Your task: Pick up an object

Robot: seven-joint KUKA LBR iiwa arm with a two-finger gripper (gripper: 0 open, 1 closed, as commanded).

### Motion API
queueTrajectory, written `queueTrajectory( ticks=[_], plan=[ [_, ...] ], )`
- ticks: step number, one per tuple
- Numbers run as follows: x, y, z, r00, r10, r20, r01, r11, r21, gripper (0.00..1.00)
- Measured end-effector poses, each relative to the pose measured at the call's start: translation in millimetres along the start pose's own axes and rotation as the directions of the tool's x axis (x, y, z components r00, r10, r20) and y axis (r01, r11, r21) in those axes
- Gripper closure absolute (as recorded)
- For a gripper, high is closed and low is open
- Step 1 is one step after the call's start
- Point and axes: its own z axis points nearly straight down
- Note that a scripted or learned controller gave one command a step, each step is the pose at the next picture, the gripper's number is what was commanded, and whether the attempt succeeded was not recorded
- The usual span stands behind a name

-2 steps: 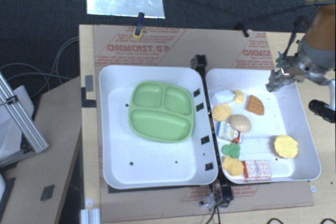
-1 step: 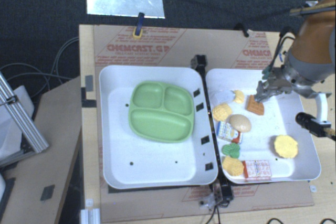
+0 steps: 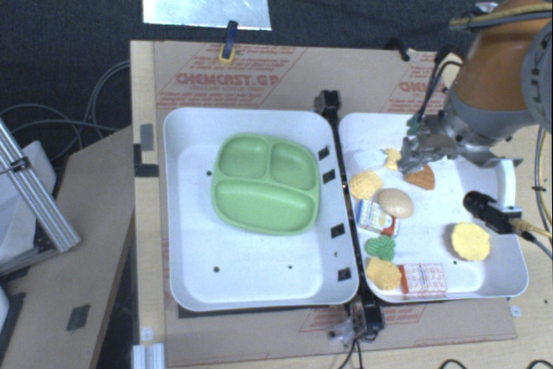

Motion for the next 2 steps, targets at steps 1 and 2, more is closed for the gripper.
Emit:
queueTrajectory(
  ticks=[1,2],
  plan=[
    [50,-12,16,1.0,0.0,0.0,0.0,1.0,0.001,1.0],
    [40,-23,0,1.0,0.008,0.002,-0.008,1.0,-0.002,1.0]
  ],
)
